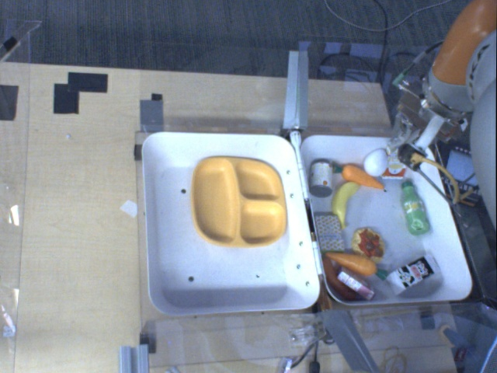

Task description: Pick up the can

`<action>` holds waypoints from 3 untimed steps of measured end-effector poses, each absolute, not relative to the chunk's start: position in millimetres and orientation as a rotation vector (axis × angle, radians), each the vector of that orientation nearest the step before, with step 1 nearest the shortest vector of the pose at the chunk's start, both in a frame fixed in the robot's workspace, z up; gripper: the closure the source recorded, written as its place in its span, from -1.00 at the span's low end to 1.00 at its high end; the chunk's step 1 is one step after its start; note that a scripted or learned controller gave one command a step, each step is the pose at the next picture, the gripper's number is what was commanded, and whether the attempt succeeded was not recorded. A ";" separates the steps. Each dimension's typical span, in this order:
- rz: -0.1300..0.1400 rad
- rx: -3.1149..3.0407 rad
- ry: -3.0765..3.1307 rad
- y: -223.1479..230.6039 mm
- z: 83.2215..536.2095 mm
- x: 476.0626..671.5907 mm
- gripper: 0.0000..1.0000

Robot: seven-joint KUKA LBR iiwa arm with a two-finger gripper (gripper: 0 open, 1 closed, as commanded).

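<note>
One can (320, 176) rests in the right bin (446, 245), in its upper left corner, just beside the banana (342, 202). My gripper (400, 160) hangs by the egg (376, 162), apart from the can; whether my grip is released or clenched I cannot tell

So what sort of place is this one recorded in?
Probably a robotics lab, not a kitchen: a KUKA arm at a wooden bench, toy-like food such as a banana in a white bin, carpet behind.
</note>
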State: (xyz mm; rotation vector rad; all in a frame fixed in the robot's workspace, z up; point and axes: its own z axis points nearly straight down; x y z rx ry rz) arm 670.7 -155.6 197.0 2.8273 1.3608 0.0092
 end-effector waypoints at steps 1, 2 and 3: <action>0.008 2.524 1.861 -176.6 284.4 659.0 1.00; 0.006 2.233 2.200 -197.4 304.5 646.3 1.00; 0.007 2.216 2.217 -203.8 333.5 649.9 1.00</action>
